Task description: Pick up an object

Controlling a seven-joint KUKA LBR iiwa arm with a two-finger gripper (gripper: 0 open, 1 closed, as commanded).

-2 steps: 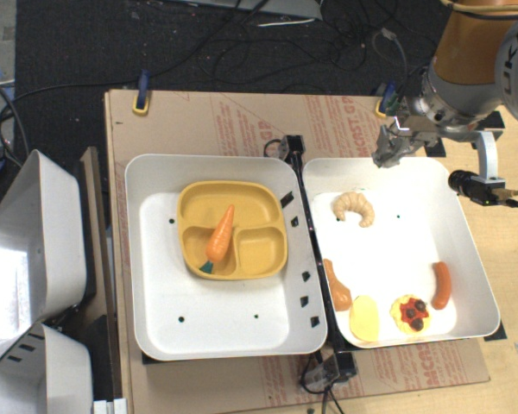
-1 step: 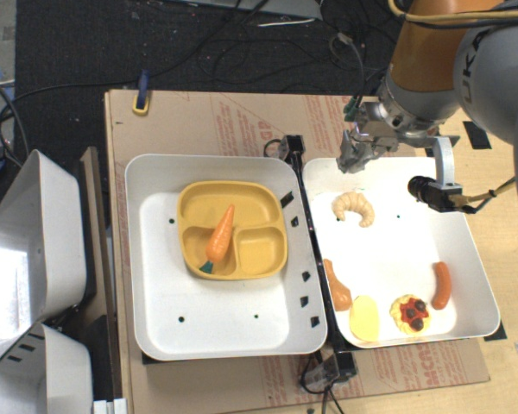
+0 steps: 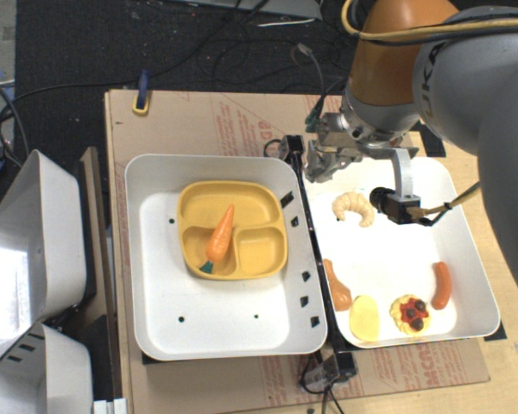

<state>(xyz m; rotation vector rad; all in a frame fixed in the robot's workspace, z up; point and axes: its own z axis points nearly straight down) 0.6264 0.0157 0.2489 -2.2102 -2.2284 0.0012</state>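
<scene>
My gripper (image 3: 322, 164) hangs over the far left corner of the right bin (image 3: 466, 257), under the grey arm with its orange band. A pale croissant (image 3: 354, 206) lies just to the right of and below it, apart from it. Nearer the front of the same bin lie an orange drumstick (image 3: 336, 287), a yellow oval piece (image 3: 364, 317), a small red-topped tart (image 3: 411, 313) and a red sausage (image 3: 441, 285). In the left bin (image 3: 155, 317) an orange carrot (image 3: 220, 234) rests on a yellow divided plate (image 3: 259, 253).
The two bins meet along a ridge (image 3: 311, 248) with black clips. A black fitting with a cable (image 3: 395, 205) hangs over the right bin beside the croissant. Cardboard lies under both bins, and white containers (image 3: 34, 248) stand at the left.
</scene>
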